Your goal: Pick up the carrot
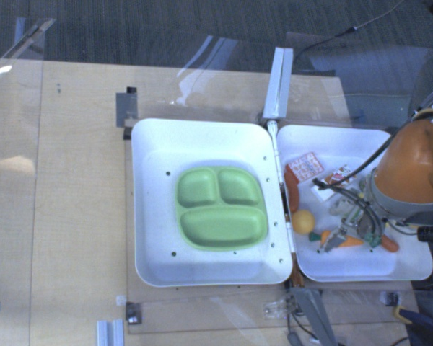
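We found the slim orange carrot [352, 242] at about five o'clock in the right white shallow bin [361, 268], just beside the claw [333, 239], whose state we could not tell. We judged a square, centred descent best, clear of the small yellow ball [303, 221].

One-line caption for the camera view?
End effector low in right bin at carrot; green tray in left bin.

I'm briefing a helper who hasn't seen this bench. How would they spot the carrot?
Find the right-hand white bin, the one the arm reaches into. Near its front edge, by the pincer, lies the carrot: a thin orange stick, unlike the round yellow ball to its left.
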Motion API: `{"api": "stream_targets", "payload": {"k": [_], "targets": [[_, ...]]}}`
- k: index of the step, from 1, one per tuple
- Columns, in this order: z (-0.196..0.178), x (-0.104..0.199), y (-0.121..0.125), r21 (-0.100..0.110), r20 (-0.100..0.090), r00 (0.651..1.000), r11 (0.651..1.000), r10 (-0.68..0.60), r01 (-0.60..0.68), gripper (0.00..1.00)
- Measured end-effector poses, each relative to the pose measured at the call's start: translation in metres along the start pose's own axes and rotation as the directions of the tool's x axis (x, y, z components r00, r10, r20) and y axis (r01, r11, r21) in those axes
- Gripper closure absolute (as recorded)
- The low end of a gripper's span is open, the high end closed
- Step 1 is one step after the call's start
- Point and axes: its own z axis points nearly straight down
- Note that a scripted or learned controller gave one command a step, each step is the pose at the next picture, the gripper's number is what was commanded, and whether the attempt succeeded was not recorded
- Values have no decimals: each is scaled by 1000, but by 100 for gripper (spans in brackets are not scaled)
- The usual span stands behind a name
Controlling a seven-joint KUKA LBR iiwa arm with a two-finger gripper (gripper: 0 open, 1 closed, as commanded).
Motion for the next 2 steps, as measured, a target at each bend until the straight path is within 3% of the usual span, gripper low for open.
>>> {"api": "stream_targets", "payload": {"k": [1,2], "targets": [[-13,-5,2,-5,18,1000,1000,0,0,100],[-107,25,23,4,-5,984,984,178,-178,100]]}}
